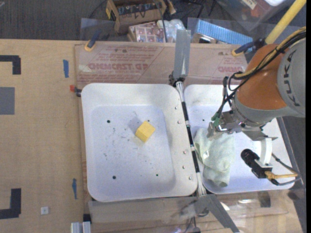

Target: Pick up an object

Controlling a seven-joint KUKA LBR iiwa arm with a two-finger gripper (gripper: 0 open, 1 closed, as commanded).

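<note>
A small yellow block (145, 131) lies near the middle of the left white bin (97, 178). In the right white bin (204, 101) a pale crumpled cloth (216, 157) lies against the left wall, stretching toward the front. My gripper (219, 126) hangs over the cloth's upper end, below the orange band of the arm (262, 81). Its tips sit at or just above the cloth, and the wrist body hides them.
A metal divider post (181, 52) stands at the back between the two bins. Cables and a black connector (252, 160) hang from the wrist over the right bin's front right. Cardboard and clutter lie behind the bins.
</note>
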